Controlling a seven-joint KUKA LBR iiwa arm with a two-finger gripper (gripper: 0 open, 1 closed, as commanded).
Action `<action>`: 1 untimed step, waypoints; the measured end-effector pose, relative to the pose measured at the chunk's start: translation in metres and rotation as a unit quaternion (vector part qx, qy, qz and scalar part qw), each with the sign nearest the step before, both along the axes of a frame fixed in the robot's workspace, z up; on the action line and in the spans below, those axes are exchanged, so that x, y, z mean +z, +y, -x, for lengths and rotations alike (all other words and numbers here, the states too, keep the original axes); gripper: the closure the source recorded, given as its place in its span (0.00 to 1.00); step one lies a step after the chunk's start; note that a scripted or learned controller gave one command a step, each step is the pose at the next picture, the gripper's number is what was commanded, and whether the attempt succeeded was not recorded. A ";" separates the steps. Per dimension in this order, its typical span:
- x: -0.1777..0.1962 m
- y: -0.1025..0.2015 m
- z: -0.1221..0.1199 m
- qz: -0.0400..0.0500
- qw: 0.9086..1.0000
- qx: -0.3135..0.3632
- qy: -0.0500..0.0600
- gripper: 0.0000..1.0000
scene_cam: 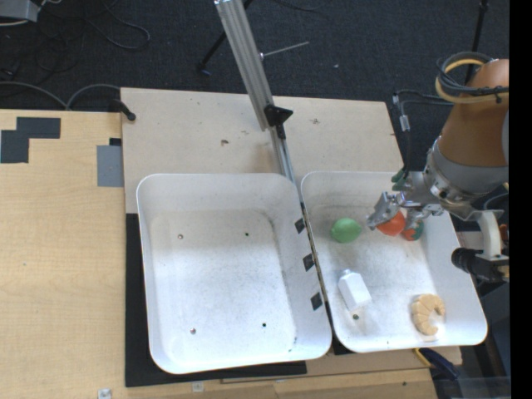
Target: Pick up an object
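- Croissant (427,314), a tan pastry-shaped toy, lies nearest the camera, in the front right corner of the right bin (465,332); tucked against the rim, it would leave little room for a finger on the wall side.
- White block (354,290) lies near the divider between the bins, well apart from the arm; a reach that far across could brush the green ball on the way.
- Green ball (347,229) sits mid-bin, just left of the gripper (394,215); round and loose, it would likely roll off at any nudge.
- Red object (398,223) lies under and right beside the gripper, seemingly the target. Whether it is between the fingers or merely beside them cannot be told.
- Whether the claw is spread or closed cannot be told either: the metal parts blur into the red shape.
- Main risk: the claw closes on one edge and the red object squirts out toward the bin's right wall, or a lift starts with nothing gripped.
- Left bin (166,198) holds nothing to pick, so a knocked object landing there would at least be reachable.
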State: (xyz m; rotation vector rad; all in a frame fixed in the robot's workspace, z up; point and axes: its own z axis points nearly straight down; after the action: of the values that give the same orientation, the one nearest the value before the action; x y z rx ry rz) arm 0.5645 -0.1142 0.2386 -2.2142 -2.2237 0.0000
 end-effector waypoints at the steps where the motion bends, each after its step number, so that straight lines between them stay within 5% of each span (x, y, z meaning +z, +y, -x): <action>1: 0.000 0.061 -0.002 0.000 1.000 0.001 0.001 1.00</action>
State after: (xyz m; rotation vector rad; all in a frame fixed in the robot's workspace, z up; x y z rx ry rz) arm 0.5668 -0.0536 0.2390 -2.2114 -2.2240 0.0009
